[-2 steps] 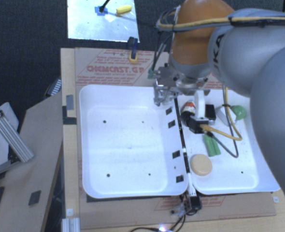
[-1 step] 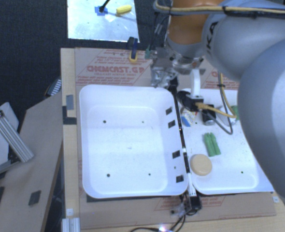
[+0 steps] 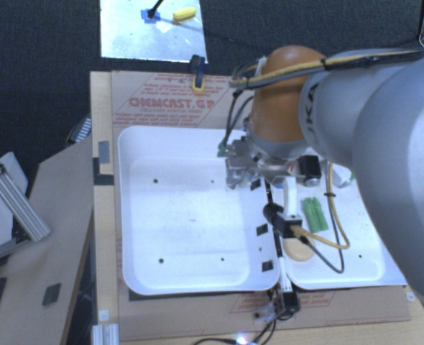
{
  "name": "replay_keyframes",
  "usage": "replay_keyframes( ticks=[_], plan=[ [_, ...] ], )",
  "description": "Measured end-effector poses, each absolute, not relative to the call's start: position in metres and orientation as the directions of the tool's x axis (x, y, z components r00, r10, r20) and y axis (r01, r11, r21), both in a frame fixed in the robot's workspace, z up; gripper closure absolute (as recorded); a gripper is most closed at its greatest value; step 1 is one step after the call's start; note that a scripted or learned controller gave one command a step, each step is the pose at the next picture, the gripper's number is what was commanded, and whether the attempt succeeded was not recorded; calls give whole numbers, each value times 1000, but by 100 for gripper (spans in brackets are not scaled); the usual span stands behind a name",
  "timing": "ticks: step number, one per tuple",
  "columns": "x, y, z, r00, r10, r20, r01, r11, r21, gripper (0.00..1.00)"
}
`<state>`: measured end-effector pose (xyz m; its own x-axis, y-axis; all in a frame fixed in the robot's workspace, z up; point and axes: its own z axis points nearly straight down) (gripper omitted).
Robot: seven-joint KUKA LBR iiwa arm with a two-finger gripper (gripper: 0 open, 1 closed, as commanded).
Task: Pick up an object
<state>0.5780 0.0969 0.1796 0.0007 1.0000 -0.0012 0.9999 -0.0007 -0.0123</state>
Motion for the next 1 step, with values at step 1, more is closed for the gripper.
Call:
replay_keyframes(
  ticks=[1],
  plan=[
    [596, 135, 289, -8, 1000, 4, 1000, 8, 12, 100]
  ],
)
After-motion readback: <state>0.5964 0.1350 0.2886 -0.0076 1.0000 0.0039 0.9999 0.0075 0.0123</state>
